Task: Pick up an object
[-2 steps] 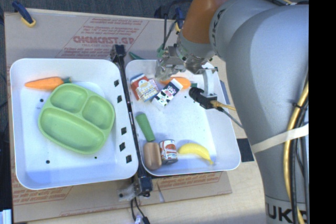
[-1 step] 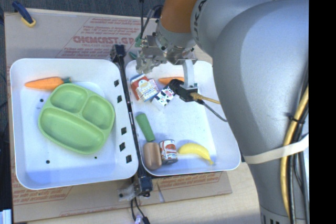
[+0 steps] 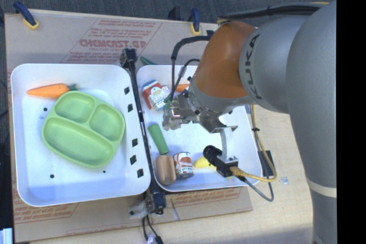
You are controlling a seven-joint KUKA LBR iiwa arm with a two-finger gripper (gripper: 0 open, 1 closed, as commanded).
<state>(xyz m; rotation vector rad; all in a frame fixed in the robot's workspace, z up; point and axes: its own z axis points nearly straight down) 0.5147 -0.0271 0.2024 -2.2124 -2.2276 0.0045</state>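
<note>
My gripper (image 3: 173, 116) hangs low over the middle of the right bin (image 3: 247, 148), under the orange band of the arm. Just to its upper left lies a red and white carton (image 3: 153, 94). A green cylinder (image 3: 158, 139) lies below and left of it. Along the bin's front edge sit a brown block (image 3: 165, 169), a small can (image 3: 183, 164) and a yellow piece (image 3: 201, 163). An orange bit (image 3: 182, 88) peeks out beside the arm. The arm hides much of the bin's back and right side.
The left bin (image 3: 26, 180) holds a green divided plate (image 3: 84, 128) and a carrot (image 3: 48, 90) at its back left. A black divider (image 3: 136, 117) runs between the bins. A yellow-tipped cable (image 3: 246, 176) trails over the right bin's front corner.
</note>
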